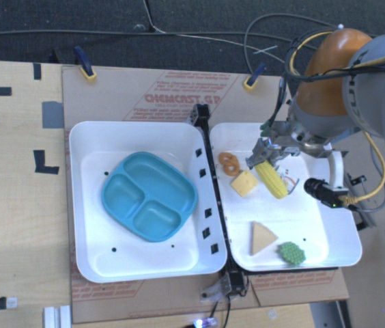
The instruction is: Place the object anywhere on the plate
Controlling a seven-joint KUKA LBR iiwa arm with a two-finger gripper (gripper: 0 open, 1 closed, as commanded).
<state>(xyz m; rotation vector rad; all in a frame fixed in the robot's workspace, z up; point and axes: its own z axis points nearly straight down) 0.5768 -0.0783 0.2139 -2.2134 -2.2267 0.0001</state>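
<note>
Yellow corn [272, 178] lies tilted in the right bin [343, 251], its far end right at the hand [266, 153]; whether the hand pinches it or merely touches it cannot be told, the tips being blurred and dark. If the grip is shallow, the corn may roll free on lifting. The cheese cube [244, 183] just beside it could be nudged. The blue plate [149, 195] waits in the left bin [83, 203].

light: bright, even overhead | shadows: faint, soft | focus: slightly soft; arm [343, 67] blurred at right edge
</note>
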